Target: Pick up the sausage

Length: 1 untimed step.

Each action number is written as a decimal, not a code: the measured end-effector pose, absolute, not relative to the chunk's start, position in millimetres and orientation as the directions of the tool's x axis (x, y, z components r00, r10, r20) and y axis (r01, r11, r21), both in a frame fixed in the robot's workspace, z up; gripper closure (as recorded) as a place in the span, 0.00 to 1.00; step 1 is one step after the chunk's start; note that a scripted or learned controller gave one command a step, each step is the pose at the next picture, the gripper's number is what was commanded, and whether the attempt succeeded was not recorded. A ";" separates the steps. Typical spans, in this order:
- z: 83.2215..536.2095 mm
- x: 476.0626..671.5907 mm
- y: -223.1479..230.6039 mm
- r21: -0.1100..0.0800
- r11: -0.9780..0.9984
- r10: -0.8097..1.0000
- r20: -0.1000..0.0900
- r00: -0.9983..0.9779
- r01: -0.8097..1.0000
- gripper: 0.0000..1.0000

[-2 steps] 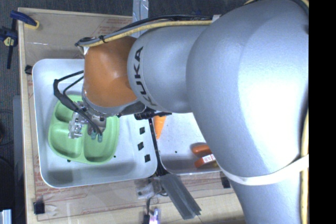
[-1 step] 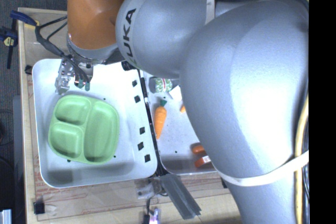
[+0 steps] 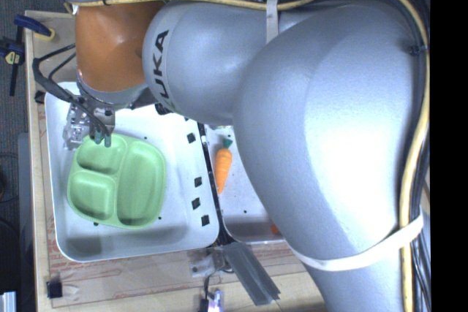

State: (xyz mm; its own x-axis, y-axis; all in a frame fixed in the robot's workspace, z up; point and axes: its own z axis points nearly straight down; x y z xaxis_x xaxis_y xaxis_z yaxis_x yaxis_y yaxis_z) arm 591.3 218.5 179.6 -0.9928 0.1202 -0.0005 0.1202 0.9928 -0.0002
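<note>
Pincer [image 3: 88,129] hangs low over the far rim of the green plate [image 3: 117,183] in the left bin [image 3: 58,157], maybe hunting the sausage, nothing seen in it.

Saw arm [image 3: 307,106] covering most of right bin [image 3: 245,230]; carrot [image 3: 222,166] lay in exposed strip beside divider. Green divided plate [image 3: 117,183] took most of left bin [image 3: 110,248]; bare floor along its near and right margins. Gripper [image 3: 89,129] hung at plate's far-left corner.
</note>
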 end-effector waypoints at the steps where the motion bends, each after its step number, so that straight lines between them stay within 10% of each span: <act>1: 181.4 653.0 218.8 0.001 0.995 0.103 -0.004 -0.995 0.103 1.00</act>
